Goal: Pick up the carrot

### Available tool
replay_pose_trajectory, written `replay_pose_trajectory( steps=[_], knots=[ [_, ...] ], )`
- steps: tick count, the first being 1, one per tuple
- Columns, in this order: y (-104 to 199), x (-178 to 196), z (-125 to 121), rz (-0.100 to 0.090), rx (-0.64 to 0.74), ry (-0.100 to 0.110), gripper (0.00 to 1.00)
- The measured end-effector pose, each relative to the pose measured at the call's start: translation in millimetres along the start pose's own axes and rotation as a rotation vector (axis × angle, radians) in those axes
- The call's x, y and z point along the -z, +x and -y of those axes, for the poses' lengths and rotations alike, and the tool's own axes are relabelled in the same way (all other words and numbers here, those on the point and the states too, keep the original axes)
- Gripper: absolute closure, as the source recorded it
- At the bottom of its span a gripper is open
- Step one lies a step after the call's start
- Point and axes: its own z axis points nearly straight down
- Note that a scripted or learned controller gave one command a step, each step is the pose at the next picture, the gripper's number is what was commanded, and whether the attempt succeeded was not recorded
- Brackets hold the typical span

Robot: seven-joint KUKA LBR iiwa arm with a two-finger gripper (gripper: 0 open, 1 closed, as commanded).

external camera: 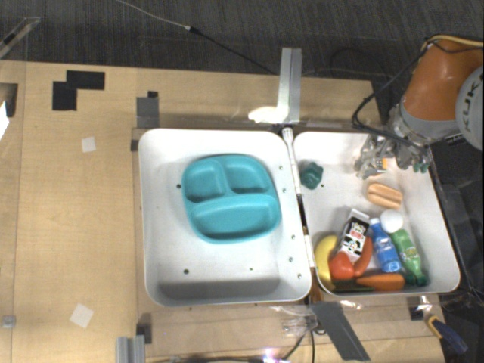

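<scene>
The carrot (380,282) is an orange, tapered piece lying flat along the near wall of the right bin (445,233), below the bottles. My gripper (393,162) hangs over the far part of that bin, just beyond a tan hot dog bun (384,196) and well away from the carrot. It looks open, and I see nothing held between its fingers.
Crowding the carrot are a red piece (342,267), a yellow banana (324,252), a black-and-white box (353,237), a blue bottle (384,249) and a green bottle (407,255). A small teal object (311,175) lies near the divider. The left bin (162,225) holds a teal divided plate (229,196).
</scene>
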Motion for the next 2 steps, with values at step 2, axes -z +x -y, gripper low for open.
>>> replay_pose_trajectory(
  steps=[2],
  knots=[
    [31,3,-27,-0.018,-0.526,0.003,1.0]
  ],
)
